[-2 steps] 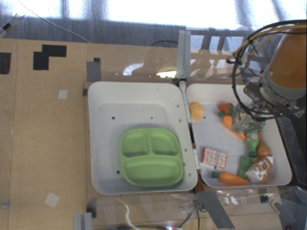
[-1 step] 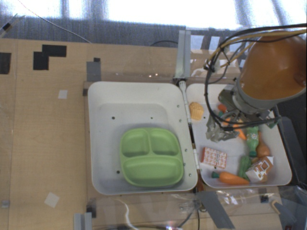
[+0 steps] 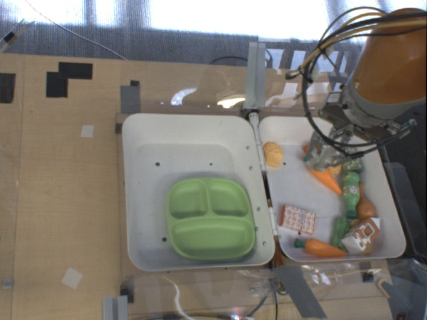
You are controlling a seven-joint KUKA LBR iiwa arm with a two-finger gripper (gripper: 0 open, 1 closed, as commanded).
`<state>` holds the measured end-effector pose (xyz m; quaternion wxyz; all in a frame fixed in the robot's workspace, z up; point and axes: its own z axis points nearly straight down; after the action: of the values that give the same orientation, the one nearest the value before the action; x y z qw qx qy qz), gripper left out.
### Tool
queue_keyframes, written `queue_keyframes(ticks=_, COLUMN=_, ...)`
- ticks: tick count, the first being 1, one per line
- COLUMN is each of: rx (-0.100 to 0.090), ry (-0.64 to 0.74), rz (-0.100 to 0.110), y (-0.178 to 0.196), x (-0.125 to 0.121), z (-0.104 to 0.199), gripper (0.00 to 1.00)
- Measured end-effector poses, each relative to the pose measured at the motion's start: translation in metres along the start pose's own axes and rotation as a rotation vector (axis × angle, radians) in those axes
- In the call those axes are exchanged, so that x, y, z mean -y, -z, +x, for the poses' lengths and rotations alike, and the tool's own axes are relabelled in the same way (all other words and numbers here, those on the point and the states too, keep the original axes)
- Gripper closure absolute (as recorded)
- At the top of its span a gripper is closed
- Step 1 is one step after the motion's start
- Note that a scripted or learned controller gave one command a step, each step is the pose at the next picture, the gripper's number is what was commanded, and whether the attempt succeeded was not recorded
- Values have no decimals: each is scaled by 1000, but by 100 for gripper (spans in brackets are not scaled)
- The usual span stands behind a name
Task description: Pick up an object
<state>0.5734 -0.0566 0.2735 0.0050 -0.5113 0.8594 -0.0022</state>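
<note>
Camera view, from above the tabletop (image 3: 60, 199): my arm (image 3: 390, 59) reaches in from the right and my end effector (image 3: 325, 153) is down in the right bin (image 3: 393, 235), at its upper middle, just above an orange carrot (image 3: 327, 179) that lies slantwise there. Glare and cabling crowd the tip, so I cannot tell whether it is spread or pressed together, and I see nothing that I could say is pinched in it.

The pickings all lie in this bin. A pale yellow corn piece (image 3: 272, 153) sits alone by the left wall. A green bottle (image 3: 351, 192) runs down the right side, just beside the carrot, with a brown piece (image 3: 365, 209) touching its lower end. Along the front lie a red-and-white carton (image 3: 297, 219), a second carrot (image 3: 322, 248), a small green piece (image 3: 339, 231) and a brown-and-white box (image 3: 362, 235), packed close together. The left bin (image 3: 143, 139) holds a green divided plate (image 3: 210, 217).

My guess is that the carrot under the tip is the target. The risk is the crowding: the bottle lies so near that a closing tip could catch it as well, or nudge the carrot aside and shut on air. The carrot's tapered, smooth shape could also let it squirt out under pressure, or swing and drop on the lift if caught near one end.
</note>
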Motion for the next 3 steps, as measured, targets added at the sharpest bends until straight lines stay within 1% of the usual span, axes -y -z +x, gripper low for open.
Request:
queue_keyframes(ticks=1, rx=-2, ry=220, rz=-2, y=-1, x=-71, z=47, gripper=100)
queue_keyframes(ticks=2, rx=-1, ry=358, rz=0, y=21, x=-36, z=49, gripper=100)
queue_keyframes(ticks=3, rx=0, ry=521, rz=-10, y=-90, x=-65, z=62, gripper=100)
